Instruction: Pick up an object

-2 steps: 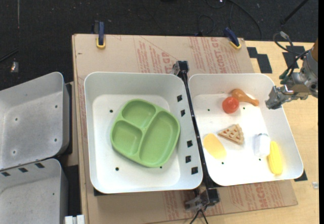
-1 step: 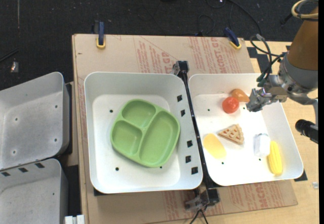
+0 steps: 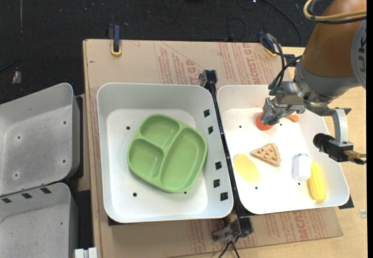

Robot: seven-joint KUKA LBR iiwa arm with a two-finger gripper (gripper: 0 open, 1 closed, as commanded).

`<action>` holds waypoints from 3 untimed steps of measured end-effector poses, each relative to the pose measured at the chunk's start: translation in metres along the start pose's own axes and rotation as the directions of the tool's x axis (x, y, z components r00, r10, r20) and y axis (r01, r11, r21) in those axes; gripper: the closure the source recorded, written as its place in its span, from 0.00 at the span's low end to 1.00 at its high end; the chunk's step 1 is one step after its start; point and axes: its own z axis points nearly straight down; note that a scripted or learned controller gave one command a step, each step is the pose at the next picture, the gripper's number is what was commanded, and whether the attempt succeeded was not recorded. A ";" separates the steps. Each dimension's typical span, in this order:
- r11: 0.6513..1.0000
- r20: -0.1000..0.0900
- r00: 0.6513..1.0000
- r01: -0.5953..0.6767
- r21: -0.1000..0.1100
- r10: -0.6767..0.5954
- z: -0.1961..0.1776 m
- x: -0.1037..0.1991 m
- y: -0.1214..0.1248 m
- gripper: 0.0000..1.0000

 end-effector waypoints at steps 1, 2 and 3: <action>1.000 0.000 1.000 0.000 0.002 0.000 0.017 0.057 0.001 1.00; 1.000 0.000 1.000 0.001 0.002 -0.001 0.016 0.116 -0.004 1.00; 1.000 0.000 1.000 0.000 -0.001 0.000 0.012 0.171 0.005 1.00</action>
